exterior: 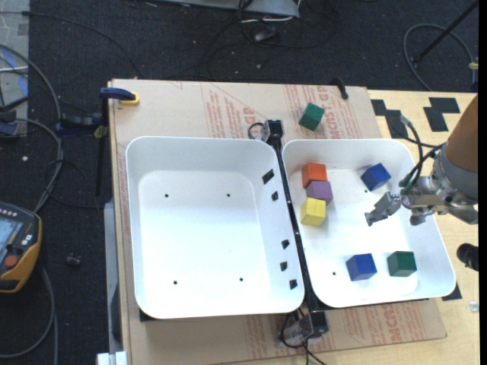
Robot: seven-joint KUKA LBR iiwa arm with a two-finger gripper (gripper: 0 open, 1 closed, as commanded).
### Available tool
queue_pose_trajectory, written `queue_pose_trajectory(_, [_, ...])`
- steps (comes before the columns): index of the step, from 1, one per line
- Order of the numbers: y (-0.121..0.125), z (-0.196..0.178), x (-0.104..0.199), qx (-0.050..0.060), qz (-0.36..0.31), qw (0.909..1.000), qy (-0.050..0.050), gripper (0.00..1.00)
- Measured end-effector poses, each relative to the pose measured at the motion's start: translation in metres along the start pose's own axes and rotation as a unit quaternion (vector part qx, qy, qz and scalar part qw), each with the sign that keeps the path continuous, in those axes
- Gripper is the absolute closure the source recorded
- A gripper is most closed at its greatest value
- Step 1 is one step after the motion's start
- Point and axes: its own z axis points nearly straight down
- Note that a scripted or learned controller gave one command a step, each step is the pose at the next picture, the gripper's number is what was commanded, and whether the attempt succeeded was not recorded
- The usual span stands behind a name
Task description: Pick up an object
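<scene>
Hovering: pincer (383, 210), fingers' spread cannot be told, nothing visibly held; blue cube (375, 176) lies just beyond it, up-frame, nearest of the blocks.

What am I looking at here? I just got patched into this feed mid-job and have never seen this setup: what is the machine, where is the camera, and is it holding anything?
One fixed camera looks down at a slant on a bench that bears two shallow white bins. The grey shape coming in from the right is a robot arm; its gripper hangs above the right bin, between the blocks. I see no block between its fingers, so it does not appear to hold anything.

In the right bin lie an orange block, a purple block and a yellow block clustered near the divider, a blue block at the far side, and another blue block beside a dark green block at the near side. A green block sits on the bench beyond the bins. The left bin is beside the right one.
</scene>
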Motion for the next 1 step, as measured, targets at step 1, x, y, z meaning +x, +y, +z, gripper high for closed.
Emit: queue_pose_trajectory(1, [0.0000, 0.0000, 0.0000, 0.000, 0.000, 1.0000, 0.000, 0.00])
